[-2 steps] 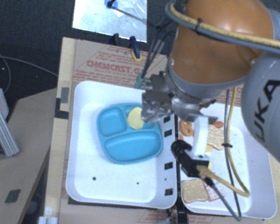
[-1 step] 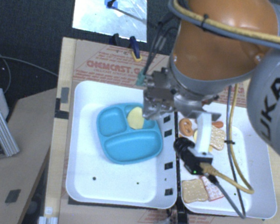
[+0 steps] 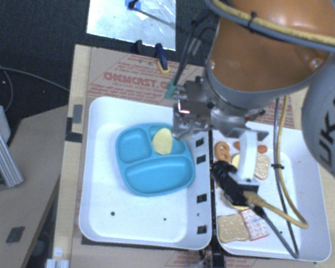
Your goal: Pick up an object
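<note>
- Camera view: nothing looks lifted. The pale yellow piece (image 3: 163,141) lies in the upper right compartment of the blue divided plate (image 3: 148,180) in the left bin (image 3: 97,213), so the pick seems not yet made.
- The tool (image 3: 183,125) hangs just beside that piece, at its upper right. I cannot tell whether it is open or touching the piece.

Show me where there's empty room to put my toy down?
The left bin has bare floor on the near side of the plate and to its left. The plate's big compartment is bare too. The right bin is crowded with toast and snacks under the arm.
</note>
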Available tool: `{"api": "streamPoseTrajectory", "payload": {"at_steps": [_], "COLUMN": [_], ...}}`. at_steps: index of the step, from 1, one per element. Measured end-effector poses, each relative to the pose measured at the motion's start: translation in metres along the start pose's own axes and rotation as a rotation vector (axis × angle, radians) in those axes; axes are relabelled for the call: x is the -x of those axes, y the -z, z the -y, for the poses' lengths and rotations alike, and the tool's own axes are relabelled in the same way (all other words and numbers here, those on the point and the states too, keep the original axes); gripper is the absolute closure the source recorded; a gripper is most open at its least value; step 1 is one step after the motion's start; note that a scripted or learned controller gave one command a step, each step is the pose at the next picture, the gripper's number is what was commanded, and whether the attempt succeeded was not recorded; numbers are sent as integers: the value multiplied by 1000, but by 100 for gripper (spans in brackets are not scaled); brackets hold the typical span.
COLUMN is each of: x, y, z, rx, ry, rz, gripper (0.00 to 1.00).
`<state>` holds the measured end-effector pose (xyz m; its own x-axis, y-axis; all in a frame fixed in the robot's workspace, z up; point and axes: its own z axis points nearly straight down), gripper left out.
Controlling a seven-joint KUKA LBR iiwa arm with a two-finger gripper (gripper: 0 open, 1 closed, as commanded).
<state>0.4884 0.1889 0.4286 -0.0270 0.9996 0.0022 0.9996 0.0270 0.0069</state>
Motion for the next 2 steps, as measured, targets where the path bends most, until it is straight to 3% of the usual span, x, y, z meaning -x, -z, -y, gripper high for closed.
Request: {"api": "streamPoseTrajectory", "payload": {"at_steps": [1,2], "x": [0,-34], "y": [-1,57], "z": [0,-51], "rx": [-1,3], "ry": [-1,-21], "rz": [1,-1], "gripper": [0,0]}}
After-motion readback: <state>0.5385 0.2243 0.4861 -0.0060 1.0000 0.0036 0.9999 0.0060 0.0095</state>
